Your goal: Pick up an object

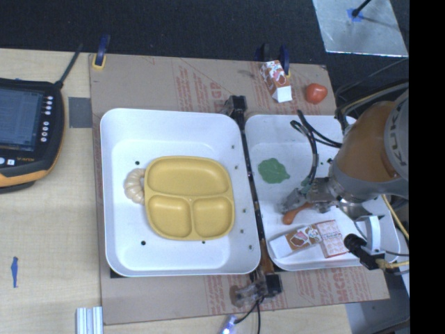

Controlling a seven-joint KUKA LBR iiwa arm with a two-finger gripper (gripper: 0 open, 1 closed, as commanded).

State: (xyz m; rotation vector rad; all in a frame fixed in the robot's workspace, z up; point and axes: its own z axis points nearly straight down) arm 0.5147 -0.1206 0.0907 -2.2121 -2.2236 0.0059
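Jaws (297, 202) over orange carrot (295, 214), flat green leaf (272, 170)

A: How crowded is the left bin (115, 186)?

B: A yellow divided tray (188, 196) fills its middle, with a pale doughnut (134, 185) touching the tray's left edge. Bare floor runs along the far wall and the near wall.

A: And the right bin (278, 127)?

B: Its far half is open around a flat green piece (273, 170). Nearer, the arm (365, 152) hangs over the right side, and an orange carrot (290, 216) and a flat packet (316, 238) crowd the near end.
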